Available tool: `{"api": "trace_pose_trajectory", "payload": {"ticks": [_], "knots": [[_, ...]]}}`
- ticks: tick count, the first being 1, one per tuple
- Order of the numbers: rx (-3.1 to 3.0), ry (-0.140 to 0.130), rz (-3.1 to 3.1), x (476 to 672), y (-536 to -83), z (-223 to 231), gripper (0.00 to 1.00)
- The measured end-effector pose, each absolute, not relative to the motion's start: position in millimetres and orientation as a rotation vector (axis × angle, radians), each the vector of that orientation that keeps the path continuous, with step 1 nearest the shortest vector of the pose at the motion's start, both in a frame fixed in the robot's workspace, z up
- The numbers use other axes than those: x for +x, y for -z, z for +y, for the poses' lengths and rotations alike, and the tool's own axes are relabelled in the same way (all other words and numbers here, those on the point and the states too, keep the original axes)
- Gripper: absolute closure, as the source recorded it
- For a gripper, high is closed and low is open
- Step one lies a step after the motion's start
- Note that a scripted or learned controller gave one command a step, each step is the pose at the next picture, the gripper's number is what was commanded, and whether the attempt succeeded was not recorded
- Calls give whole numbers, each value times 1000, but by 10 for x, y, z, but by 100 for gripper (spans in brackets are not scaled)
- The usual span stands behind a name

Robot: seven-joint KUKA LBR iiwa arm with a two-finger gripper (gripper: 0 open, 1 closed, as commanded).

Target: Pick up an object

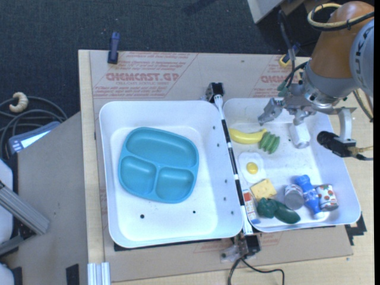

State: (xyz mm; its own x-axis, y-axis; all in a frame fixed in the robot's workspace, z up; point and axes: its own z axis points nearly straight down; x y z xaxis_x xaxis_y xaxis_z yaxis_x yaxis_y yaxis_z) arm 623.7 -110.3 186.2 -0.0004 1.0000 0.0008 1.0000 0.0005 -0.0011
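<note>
One banana (246,136), two bins (113,159)

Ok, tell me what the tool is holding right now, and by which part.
Nothing that I can see. The tool hangs over the right bin, above the banana, with no object between its fingers.

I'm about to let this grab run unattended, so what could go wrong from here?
1. The yellow toy banana and the green ridged toy vegetable touch, so the gripper above them may nudge both or pinch neither.
2. The small items crowded at the near end of the right white bin may get knocked together.
</note>
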Motion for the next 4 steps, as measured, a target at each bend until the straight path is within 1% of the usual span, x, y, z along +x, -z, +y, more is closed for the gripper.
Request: {"api": "trace_pose_trajectory", "payload": {"ticks": [1, 2, 3, 4], "knots": [[-2223, 4, -2224, 6210, -885, -1204, 0], [-2223, 1, -2223, 6301, -850, -1375, 0], [-2205, -19, -2212, 6596, -833, -1667, 0], [-2213, -37, -2211, 6589, -833, -1055, 0]]}}
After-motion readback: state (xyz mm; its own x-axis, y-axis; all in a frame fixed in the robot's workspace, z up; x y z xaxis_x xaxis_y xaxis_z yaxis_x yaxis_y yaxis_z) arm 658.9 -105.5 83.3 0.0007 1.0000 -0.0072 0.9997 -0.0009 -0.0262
